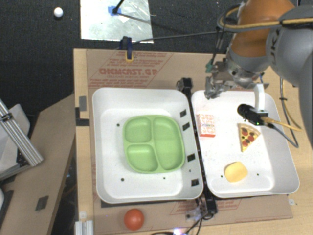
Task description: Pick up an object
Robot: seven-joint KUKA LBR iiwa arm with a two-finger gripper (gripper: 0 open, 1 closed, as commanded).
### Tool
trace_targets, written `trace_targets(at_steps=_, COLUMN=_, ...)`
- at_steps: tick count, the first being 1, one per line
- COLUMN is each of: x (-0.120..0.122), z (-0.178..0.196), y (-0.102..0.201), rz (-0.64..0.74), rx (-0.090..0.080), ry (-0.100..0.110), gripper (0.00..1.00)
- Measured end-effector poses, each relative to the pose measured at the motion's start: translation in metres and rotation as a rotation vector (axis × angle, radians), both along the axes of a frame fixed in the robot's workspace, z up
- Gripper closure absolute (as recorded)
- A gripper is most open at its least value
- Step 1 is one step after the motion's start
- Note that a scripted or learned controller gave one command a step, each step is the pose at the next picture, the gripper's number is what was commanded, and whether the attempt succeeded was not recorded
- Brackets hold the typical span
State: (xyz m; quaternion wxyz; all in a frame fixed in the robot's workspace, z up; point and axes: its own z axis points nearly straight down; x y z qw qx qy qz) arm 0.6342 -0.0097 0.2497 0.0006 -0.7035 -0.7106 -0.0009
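While the gripper [213,89] hangs over the right bin's [279,180] far left corner, nothing shows between its fingers; their spread is unclear. Nearest it lies the carton [206,125], then the pizza slice [248,135], the yellow lump [235,172] farthest.

You have two white bins on the surface: a left bin [105,131] and a right bin [279,165]. The left bin holds one green divided tray [154,143] with four compartments. The right bin holds three items: one red-and-white packet [206,125], one pizza slice [248,135] and one yellow lump [235,172]. At the surface's front edge you have one red ball [133,219].
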Motion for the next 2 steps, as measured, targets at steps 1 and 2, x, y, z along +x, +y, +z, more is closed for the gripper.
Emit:
trace_targets(at_steps=1, x=0.011, z=-0.014, y=0.049, rz=-0.001, rx=-0.001, ry=-0.001, gripper=1.0)
trace_targets(at_steps=2, x=0.011, z=-0.009, y=0.097, rz=-0.001, rx=0.0, ry=-0.002, gripper=1.0)
